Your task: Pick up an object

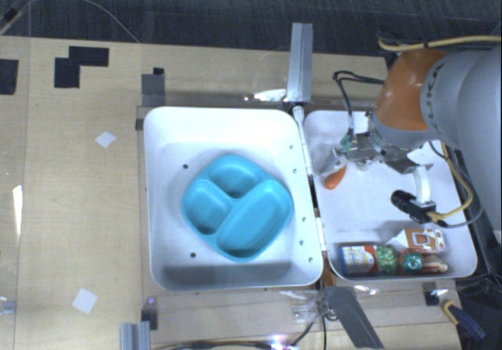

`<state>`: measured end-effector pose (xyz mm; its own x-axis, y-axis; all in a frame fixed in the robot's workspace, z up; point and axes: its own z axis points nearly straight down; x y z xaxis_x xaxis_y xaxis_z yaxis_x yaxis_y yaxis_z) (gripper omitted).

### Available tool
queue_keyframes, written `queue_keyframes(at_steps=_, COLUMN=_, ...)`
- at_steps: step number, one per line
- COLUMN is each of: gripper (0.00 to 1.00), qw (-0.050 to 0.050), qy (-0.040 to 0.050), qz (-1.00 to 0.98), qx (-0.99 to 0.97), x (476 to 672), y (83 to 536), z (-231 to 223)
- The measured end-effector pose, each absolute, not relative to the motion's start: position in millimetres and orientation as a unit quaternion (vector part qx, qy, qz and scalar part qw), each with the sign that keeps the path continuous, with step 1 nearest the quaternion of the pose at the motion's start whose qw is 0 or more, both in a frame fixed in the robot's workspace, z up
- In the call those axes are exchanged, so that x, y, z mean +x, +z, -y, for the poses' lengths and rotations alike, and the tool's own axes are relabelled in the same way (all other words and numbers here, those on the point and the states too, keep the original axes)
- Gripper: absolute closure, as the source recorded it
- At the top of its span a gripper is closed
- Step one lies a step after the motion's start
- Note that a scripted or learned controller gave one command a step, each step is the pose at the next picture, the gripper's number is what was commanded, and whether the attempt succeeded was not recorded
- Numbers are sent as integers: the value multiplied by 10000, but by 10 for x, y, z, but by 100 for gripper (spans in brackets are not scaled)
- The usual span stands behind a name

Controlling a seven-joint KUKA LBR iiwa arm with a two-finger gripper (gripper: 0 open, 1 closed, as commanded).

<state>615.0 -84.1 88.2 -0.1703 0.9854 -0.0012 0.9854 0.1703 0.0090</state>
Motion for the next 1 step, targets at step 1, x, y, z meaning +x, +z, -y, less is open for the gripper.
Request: queue_keyframes(at_steps=1, gripper=0, qw=33, qy=24, qz=-7680, qx=6405, x=6358, y=1872, z=628)
